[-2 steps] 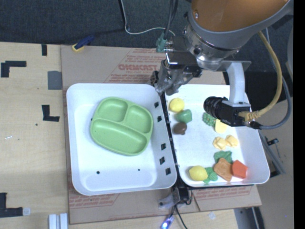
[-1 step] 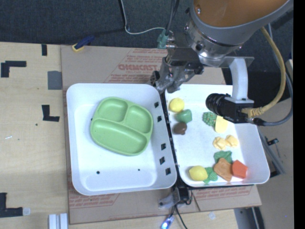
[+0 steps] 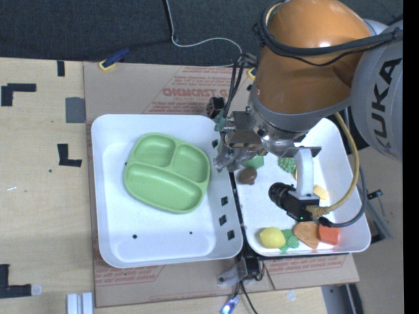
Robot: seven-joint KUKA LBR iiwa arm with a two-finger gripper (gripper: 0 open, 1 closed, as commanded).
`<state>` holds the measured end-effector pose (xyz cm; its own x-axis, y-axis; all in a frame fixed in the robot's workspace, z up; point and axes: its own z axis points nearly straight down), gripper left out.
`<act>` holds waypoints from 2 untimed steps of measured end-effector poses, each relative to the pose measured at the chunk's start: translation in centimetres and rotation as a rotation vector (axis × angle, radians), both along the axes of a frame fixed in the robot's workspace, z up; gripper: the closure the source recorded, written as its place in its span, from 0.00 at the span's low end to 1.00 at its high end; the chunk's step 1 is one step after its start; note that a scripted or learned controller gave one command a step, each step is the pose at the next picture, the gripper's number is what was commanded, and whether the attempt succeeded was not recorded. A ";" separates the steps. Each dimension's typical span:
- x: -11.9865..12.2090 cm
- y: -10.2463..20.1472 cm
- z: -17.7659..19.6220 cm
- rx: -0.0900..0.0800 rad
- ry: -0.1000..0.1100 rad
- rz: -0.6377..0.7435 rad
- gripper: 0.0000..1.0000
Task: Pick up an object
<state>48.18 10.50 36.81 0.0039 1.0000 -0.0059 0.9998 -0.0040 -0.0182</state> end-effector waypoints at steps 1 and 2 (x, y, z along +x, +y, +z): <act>0.2 2.2 2.9 0.006 -0.018 0.008 1.00; 0.2 2.1 3.8 0.005 -0.014 0.007 1.00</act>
